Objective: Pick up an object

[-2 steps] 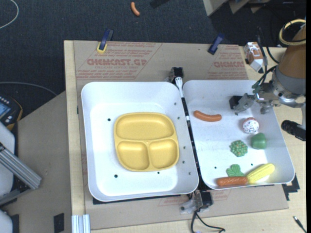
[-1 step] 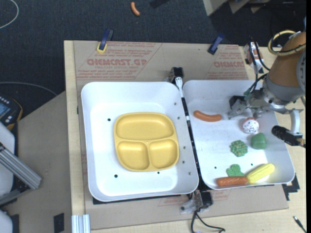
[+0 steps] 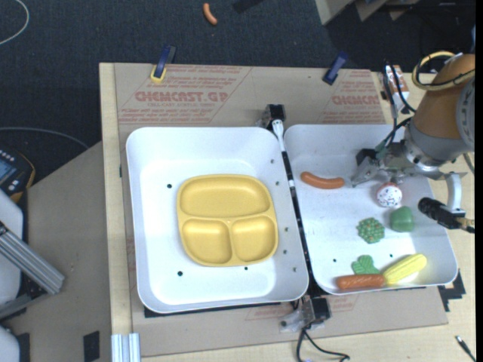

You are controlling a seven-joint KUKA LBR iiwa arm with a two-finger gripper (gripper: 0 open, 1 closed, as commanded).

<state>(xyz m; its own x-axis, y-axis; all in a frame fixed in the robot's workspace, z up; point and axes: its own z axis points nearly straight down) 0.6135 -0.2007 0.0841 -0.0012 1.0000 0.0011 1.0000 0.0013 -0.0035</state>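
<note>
The right bin [image 3: 324,225] holds several toy foods. An orange sausage [image 3: 322,179] lies near its left side, with a white speckled ball [image 3: 389,195] to its right. Below them sit a green broccoli floret [image 3: 370,230] and a green pepper-like piece [image 3: 402,219]. Along the front wall lie a small green leafy piece [image 3: 364,264], a yellow corn cob [image 3: 405,268] and a red-orange carrot-like piece [image 3: 360,281]. My gripper [image 3: 375,168] hangs low in the bin's upper right, between the sausage and the ball. Nothing is visible between its fingers.
The left bin [image 3: 147,202] carries a yellow three-compartment plate [image 3: 226,219]. A black divider bar [image 3: 290,194] runs between the bins. The arm's orange band [image 3: 445,104] and grey wrist stand over the right bin's far right corner. A stray orange piece [image 3: 209,13] lies on the dark floor beyond the bench.
</note>
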